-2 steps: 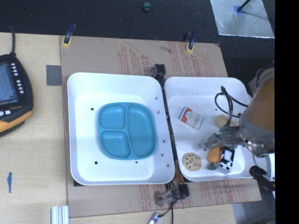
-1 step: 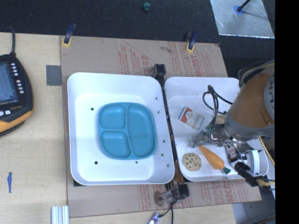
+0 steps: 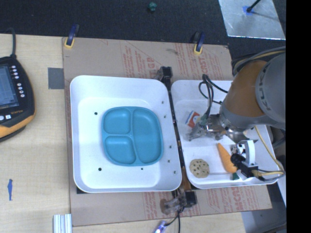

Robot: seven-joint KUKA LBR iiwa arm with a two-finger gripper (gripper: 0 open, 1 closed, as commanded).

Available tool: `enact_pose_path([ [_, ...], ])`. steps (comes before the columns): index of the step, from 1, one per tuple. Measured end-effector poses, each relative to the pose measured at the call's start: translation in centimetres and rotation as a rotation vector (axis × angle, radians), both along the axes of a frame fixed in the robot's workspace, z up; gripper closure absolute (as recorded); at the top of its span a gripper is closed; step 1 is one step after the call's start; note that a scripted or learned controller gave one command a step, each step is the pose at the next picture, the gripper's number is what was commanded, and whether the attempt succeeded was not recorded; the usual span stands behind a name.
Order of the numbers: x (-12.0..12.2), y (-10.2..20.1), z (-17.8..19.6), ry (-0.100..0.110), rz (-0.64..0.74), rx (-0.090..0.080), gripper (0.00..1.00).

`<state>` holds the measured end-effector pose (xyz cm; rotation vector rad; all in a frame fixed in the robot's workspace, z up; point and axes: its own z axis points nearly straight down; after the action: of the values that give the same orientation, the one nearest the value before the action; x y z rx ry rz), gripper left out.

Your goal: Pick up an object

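Starting nearest the camera in the right bin [image 3: 184,178], we find the cookie [image 3: 199,167] and carrot [image 3: 225,158]: both look light and stiff, and we judge the carrot's slim middle the better hold. Farther back, the gripper [image 3: 200,129] sits low beside a small packet [image 3: 193,117]; whether it is gripping, we cannot tell.

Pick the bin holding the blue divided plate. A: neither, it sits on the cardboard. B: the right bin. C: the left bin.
C: the blue divided plate lies flat in the left bin, while the right bin holds the cookie and the carrot.
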<state>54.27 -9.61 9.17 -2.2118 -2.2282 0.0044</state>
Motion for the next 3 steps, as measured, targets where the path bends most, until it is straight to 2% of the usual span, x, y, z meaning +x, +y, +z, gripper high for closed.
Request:
enact_pose_path([
  [1,4.3,-0.1,0.0,-0.001,-0.004,0.001,0.00],
  [2,11.4,-4.3,3.3,-0.003,-0.003,0.000,0.00],
  [3,8.1,0.1,4.0,0.000,-0.001,0.001,0.00],
])
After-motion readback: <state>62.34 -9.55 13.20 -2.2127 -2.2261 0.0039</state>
